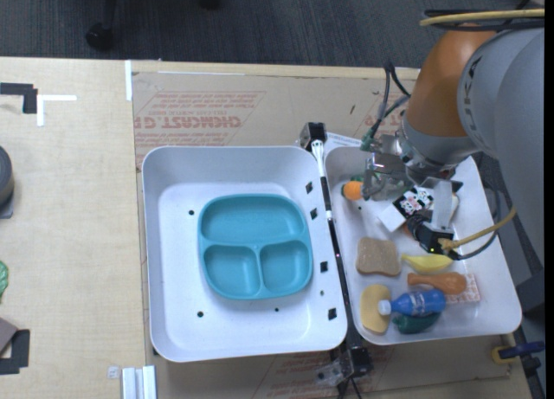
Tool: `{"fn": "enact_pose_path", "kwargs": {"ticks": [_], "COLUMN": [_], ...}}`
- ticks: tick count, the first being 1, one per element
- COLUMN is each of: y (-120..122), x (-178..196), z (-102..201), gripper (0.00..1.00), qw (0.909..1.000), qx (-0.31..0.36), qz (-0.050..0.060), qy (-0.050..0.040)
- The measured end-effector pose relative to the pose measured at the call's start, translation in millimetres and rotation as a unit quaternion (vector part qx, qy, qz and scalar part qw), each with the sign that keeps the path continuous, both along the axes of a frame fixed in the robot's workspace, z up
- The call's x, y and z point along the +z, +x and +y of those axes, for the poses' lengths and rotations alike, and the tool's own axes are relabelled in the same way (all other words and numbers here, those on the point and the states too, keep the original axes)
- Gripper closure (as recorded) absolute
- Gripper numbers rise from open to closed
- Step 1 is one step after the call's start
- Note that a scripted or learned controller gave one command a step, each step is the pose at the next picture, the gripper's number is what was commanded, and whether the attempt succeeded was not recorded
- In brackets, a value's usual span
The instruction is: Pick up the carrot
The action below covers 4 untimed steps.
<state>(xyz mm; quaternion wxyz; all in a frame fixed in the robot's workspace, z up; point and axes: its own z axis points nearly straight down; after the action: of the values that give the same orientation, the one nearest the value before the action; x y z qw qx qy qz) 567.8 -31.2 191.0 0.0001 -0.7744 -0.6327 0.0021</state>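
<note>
Lying crosswise in the right bin (pixel 498 302), the carrot (pixel 439 282) points left-right; the gripper's (pixel 377 188) finger state can't be told.

Two white bins (pixel 164 215), one teal divided plate (pixel 255 246), one bread slice (pixel 377 256), one banana (pixel 427 261), one carrot (pixel 438 283), one blue bottle (pixel 416 304).
</note>
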Motion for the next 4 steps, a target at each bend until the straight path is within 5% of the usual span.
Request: {"fn": "enact_pose_path", "kwargs": {"ticks": [1, 2, 3, 4], "y": [-0.1, -26.5, -48.8, -25.0], "x": [-0.1, -78.1, -94.5, -100.1], "z": [0.0, -69.4, -65.4, -61.3], "gripper": [0.00, 0.00, 0.00, 0.00], "qw": [1.0000, 0.9977, 0.9607, 0.9245], "qx": [0.000, -0.068, -0.278, -0.381], "qz": [0.000, -0.004, 0.000, 0.001], "qy": [-0.0001, 0.0014, 0.0011, -0.0005]}}
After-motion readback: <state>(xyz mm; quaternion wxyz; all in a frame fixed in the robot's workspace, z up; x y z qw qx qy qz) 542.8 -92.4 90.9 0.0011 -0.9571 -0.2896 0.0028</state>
